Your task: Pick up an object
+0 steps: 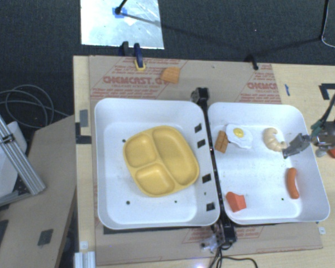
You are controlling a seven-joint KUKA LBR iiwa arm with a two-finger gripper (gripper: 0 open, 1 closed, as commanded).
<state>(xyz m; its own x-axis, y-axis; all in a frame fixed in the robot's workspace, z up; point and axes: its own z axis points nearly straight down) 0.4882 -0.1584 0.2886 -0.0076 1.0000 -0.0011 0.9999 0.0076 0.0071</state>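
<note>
Pincer (pixel 297 146) sits over the right bin's (pixel 268 208) far right rim, and from my seat I cannot tell its state. Nearest to it lies the croissant (pixel 273 139), just beside its tip. I also see a fried egg (pixel 239 135), a brown cracker (pixel 221 142), a sausage (pixel 292 182) and an orange block (pixel 236 201) there. A yellow divided plate (pixel 160 160) lies in the left bin (pixel 109 166).

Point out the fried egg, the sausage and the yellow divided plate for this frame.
fried egg (pixel 238 135), camera view, on the white just below its yolk.
sausage (pixel 292 182), camera view, middle of its length.
yellow divided plate (pixel 135 151), camera view, on the floor of its upper left compartment.
</note>
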